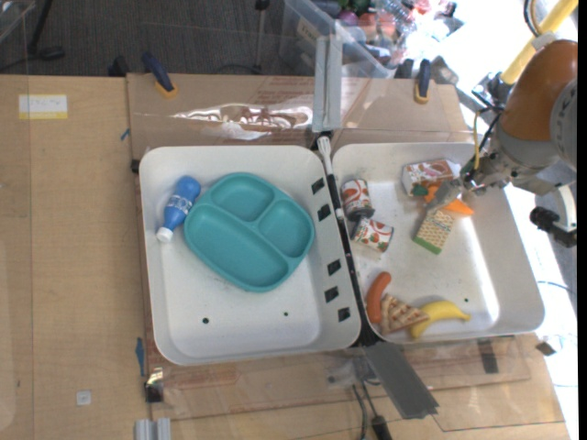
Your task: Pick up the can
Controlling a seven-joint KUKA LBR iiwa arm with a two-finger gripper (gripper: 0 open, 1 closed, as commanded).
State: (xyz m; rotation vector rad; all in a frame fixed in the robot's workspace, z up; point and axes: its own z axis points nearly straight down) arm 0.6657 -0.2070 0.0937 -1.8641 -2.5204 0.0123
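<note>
From my station I see, nearest in the right bin [514, 287], a pizza slice [400, 313], a banana [442, 312] and a sausage [377, 288] lying close together. Further up, against the divider side, lies a small carton [373, 235], and just above it the can [355, 196] lies on its side, almost touching it. A green box [435, 228] sits near the middle, and a printed pouch [428, 175] lies beyond. The gripper [470, 182] hangs at the bin's far right part, beside the pouch; I cannot tell its opening. The left bin [174, 324] holds a teal tray [249, 231] and a blue bottle [178, 205].
</note>
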